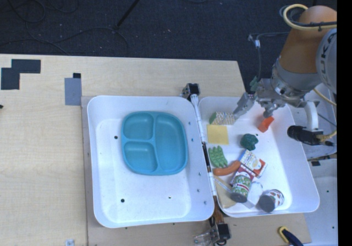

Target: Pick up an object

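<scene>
Down at the lower edge of the frame, the right bin (308, 184) carries a crowded pile: a tipped can (270, 200) lying on its side, a small labelled jar (241, 186) and a red-and-white carton (252, 163) leaning on each other, as if dumped in rather than set down. Just above them lie a toy carrot (226, 169), green pea pods (218, 156), a yellow cheese slice (218, 134) and a dark green broccoli piece (249, 141). To the left, the other bin (104, 206) holds a teal divided plate (153, 143), lying flat. Higher up, the gripper (257, 105) hangs over the right bin's upper part, fingers spread and grasping nothing. A small orange piece (266, 124) lies just below one finger, probably the nearest candidate to pick. The arm's upper links are cut off at the right.
</scene>
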{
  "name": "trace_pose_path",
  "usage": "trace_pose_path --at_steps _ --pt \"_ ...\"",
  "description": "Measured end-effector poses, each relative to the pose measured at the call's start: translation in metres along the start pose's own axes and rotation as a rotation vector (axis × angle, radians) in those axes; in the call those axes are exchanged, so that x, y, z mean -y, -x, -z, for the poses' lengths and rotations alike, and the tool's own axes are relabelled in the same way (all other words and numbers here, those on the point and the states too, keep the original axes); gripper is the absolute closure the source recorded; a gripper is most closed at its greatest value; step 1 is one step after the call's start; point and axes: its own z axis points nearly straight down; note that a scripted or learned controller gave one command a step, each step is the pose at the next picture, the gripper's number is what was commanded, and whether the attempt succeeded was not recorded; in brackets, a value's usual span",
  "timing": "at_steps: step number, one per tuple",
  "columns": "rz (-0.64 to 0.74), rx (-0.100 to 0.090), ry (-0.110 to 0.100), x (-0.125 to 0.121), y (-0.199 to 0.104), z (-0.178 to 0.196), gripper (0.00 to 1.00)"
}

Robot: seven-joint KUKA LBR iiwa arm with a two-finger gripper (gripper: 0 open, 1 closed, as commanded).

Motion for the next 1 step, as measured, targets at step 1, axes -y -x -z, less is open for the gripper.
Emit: trace_pose_path --at_steps 1 --pt "-0.001 0.000 0.001 0.0294 0.0357 -0.1227 0.00"
